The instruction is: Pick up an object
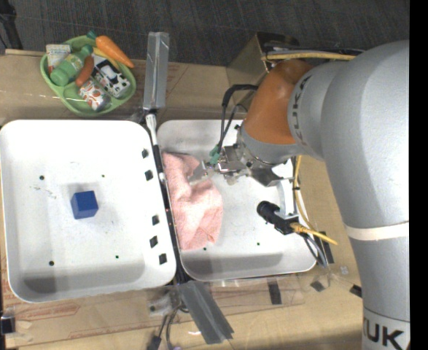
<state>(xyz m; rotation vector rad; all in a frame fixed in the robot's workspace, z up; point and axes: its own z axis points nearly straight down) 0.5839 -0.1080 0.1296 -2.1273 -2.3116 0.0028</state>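
Tool (215, 160) – low in right bin (286, 261), at cloth's (195, 206) 1 o'clock edge, placed to pinch it; grip cannot be told | cube (84, 203) – left bin (24, 144), 9 o'clock of cloth, well apart.

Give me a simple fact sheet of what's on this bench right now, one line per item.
left bin: holds a blue cube
right bin: holds a pink cloth, crumpled along its left side
gripper: low over the right bin, at the cloth's upper edge
green bowl: behind the left bin, filled with toy food, including a carrot
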